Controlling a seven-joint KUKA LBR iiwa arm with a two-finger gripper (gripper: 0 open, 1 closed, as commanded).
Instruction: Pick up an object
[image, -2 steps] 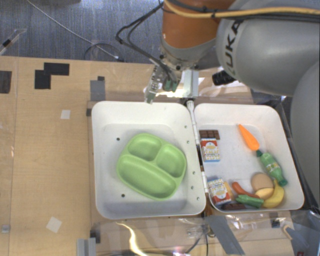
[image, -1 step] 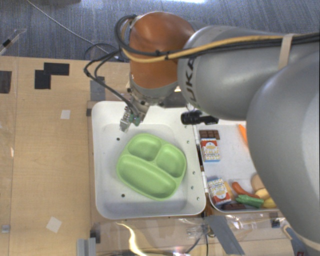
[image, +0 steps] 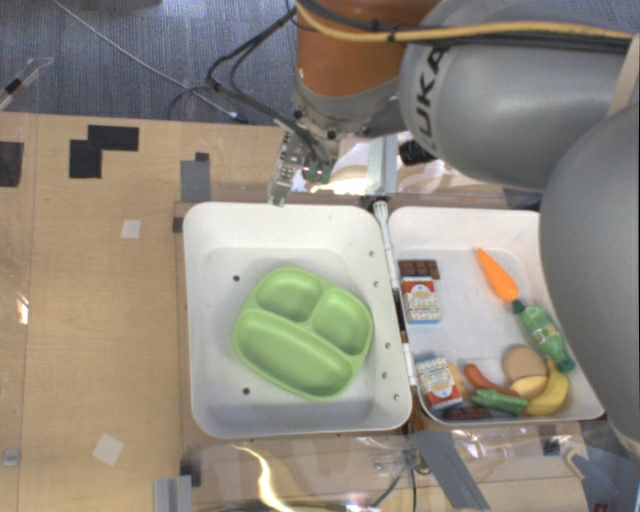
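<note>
From the overhead camera I see the arm (image: 520, 100) coming in from the right, its grey body and orange band covering the top of the frame above the 2 bins. The gripper (image: 335, 170) sits at the far edge of the bench, just above the seam where the 2 bins meet; I cannot tell its state from here, and I see nothing held in it.

The left bin (image: 215, 400) holds 1 green divided plate (image: 303, 332) with 3 compartments, lying flat near the bin's middle, below the gripper and apart from it.

The right bin (image: 460, 235) holds the small objects. A brown chocolate bar (image: 419, 269) lies nearest the gripper, by the bin's left wall, with a small carton (image: 422, 300) touching it just below. An orange carrot (image: 497, 274) lies tilted toward the bin's middle. A green bottle (image: 545, 336) lies further toward the near right. At the near edge, well apart from the gripper, I see a second carton (image: 440, 381), a red sausage (image: 480, 379), a green vegetable (image: 499, 401), a tan potato (image: 523, 363) and a yellow banana (image: 551, 391), bunched together and touching.
</note>
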